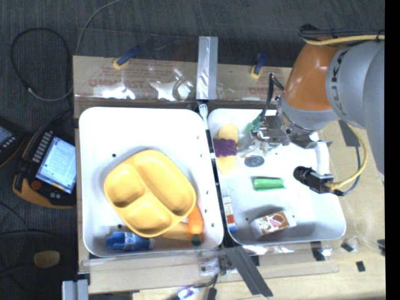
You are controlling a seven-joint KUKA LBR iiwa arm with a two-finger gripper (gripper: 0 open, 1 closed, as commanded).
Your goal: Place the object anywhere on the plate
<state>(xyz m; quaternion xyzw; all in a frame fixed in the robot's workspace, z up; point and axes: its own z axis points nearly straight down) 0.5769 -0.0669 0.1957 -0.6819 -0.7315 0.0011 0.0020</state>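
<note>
The arm (pixel 340 74), grey with its orange band, rises closest to the lens and is the biggest thing here; it reaches in from the right and bends down over the upper part of the right bin (pixel 325 220), which puts the gripper (pixel 265 136) low above that bin's clutter. Whether the jaws stand open or closed I cannot tell, since the wrist hardware hides them from this height, and nothing can be seen held between them.

Far to the left of the jaws and a little below them lies the left bin (pixel 94 167), and in it the yellow divided plate (pixel 150 192), tilted, with its lower edge resting over an orange carrot-like toy (pixel 195 222) and close to a blue object (pixel 125 241). The plate sits where it does as the goal of the move, so anything picked must cross the wall between the bins.

Which object the task means is not certain. Judging by the gripper's position, the likely ones are those directly around it: a yellow and purple toy (pixel 226 144) just to the left of the jaws against the dividing wall, and a small grey disc (pixel 254 161) just below them. A green block (pixel 268 182) lies further below the jaws, apart from them, and a small red and white carton (pixel 272 224) lies well below, near the bin's lower wall. All of these rest on the bin floor, so the pick seems not yet made.
</note>
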